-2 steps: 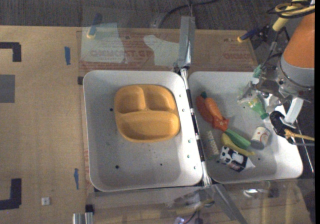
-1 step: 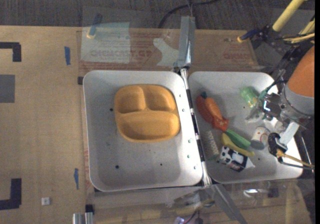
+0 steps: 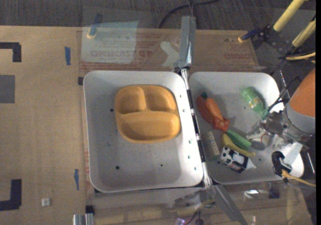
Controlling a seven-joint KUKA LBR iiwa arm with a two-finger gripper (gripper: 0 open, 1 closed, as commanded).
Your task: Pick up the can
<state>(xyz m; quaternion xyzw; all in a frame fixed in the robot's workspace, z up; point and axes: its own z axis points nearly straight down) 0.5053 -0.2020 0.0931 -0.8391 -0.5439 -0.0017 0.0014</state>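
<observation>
The pincer (image 3: 262,136) sits low over the right edge of the right bin (image 3: 228,81), with the grey arm (image 3: 301,113) and its orange band leaning in from the right. It hovers right over a small silvery can (image 3: 258,142), which lies near the bin's right wall; whether it grips the can I cannot tell. Just left of the can lie a yellow-and-green corn-like toy (image 3: 236,142) and a black-and-white carton (image 3: 233,159). Farther left rests an orange carrot (image 3: 212,112), and a green bottle (image 3: 252,98) lies above. The left bin (image 3: 95,133) carries an orange sectioned plate (image 3: 147,113).
</observation>
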